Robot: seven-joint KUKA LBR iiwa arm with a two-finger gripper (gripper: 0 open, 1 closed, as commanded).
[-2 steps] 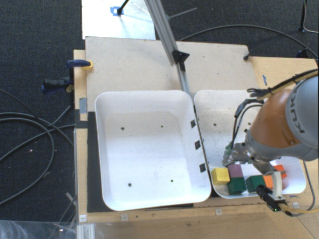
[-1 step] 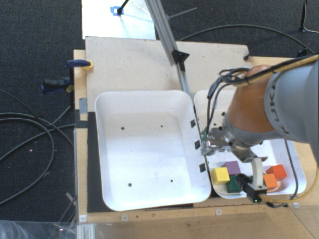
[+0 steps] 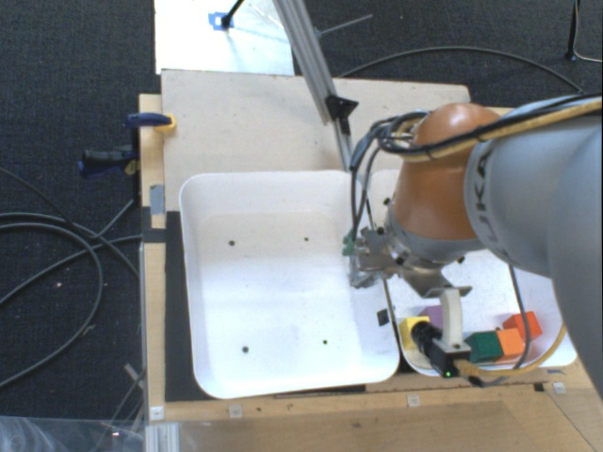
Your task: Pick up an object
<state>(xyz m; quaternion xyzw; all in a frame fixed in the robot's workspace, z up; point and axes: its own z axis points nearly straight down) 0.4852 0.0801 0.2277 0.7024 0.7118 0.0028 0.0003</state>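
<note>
My gripper hangs low over the near left part of the right bin, close to the wall between the two bins. The orange wrist and grey arm cover most of that bin. In its near corner a green block lies against an orange block. A small purple piece peeks out just below the gripper. The view does not show anything held.
The left white bin lies beside the right one, with its shared wall right by the gripper. A slanted metal pole rises behind the bins. A blue clamp grips the bench's far left edge. Cables lie on the floor at left.
</note>
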